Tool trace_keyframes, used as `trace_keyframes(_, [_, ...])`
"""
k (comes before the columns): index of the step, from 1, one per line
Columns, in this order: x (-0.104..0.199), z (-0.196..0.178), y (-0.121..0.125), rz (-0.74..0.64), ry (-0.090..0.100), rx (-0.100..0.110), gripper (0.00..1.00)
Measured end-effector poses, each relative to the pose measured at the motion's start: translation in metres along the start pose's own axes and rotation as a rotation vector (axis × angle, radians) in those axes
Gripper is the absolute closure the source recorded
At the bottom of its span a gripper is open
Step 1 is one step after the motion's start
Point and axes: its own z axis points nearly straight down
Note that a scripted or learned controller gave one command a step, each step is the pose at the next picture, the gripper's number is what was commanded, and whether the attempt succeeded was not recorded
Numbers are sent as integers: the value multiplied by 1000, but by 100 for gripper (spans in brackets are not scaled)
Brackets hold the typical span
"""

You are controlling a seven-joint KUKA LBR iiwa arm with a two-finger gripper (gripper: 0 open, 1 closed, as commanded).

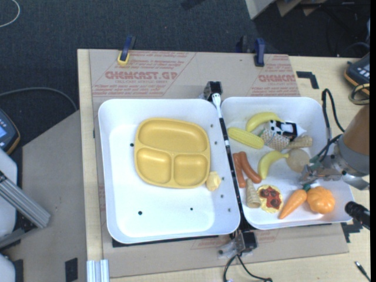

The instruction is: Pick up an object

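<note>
Orange plastic toy carrot (pixel 293 203) is seen lying near the front right of the right white bin (pixel 235 157), its long axis slanting up-right toward the gripper (pixel 312 174) just above its thick end, whose finger state cannot be told.

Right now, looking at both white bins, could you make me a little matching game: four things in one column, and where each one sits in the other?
Things:
1. yellow divided plate
2. carrot
3. sausages
4. small pumpkin

Places:
A. right bin, near its left wall
B. left bin, middle
C. right bin, near corner, right of the carrot
D. right bin, front, between the pizza slice and the pumpkin

Pairs: 1-B, 2-D, 3-A, 4-C
</note>
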Motion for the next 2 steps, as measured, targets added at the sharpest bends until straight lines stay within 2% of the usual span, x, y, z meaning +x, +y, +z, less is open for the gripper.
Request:
trace_keyframes(1, [6, -45, 3, -3, -3, -5, 100])
trace_keyframes(2, [1, -108, 4, -2, -4, -8, 100])
